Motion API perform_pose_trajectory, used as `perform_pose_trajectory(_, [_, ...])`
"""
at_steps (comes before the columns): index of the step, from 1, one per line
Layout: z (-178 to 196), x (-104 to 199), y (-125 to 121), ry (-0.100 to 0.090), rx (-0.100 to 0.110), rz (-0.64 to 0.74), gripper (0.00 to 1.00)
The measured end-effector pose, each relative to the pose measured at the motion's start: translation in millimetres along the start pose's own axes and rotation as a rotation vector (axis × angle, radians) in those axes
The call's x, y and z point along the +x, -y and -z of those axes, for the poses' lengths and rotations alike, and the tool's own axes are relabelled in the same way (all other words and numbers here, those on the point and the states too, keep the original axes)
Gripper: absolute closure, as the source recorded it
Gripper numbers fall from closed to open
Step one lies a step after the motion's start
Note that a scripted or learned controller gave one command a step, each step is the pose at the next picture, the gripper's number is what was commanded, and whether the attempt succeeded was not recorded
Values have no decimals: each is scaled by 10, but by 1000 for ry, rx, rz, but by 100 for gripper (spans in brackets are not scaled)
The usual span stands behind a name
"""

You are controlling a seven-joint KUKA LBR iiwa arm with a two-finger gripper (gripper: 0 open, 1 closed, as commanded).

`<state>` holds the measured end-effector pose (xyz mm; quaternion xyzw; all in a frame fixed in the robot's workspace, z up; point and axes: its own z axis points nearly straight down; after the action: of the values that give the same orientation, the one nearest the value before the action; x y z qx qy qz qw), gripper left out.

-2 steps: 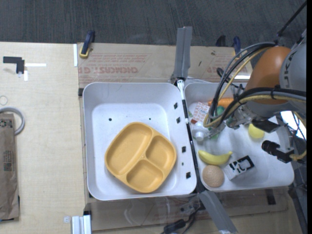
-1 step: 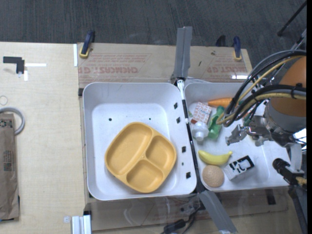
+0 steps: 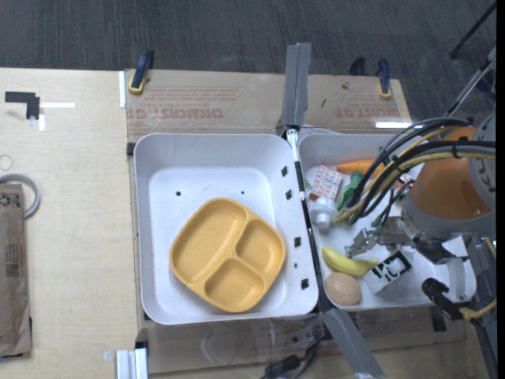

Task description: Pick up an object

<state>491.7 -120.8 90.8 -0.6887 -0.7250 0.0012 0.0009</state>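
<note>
Banana (image 3: 348, 260): yellow; you see it lying flat, slanted, near the right bin's front-left corner.
Egg-shaped ball (image 3: 342, 289): tan; just in front of the banana.
Carrot (image 3: 357, 165): orange; lying toward the bin's back.
Packet (image 3: 324, 183): white with red print; beside the divider.

Bright, even overhead light, soft shadows, sharp focus, mild glare on bins (image 3: 150, 212).
</note>
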Motion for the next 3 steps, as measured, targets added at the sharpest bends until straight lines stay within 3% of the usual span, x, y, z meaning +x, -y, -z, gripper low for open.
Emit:
perform_pose_trajectory(1, [87, -11, 3, 0, 1, -3, 100])
perform_pose_trajectory(2, [7, -641, -64, 2, -2, 243, 100])
perform_pose_trajectory(3, [560, -824, -368, 2, -1, -131, 100])
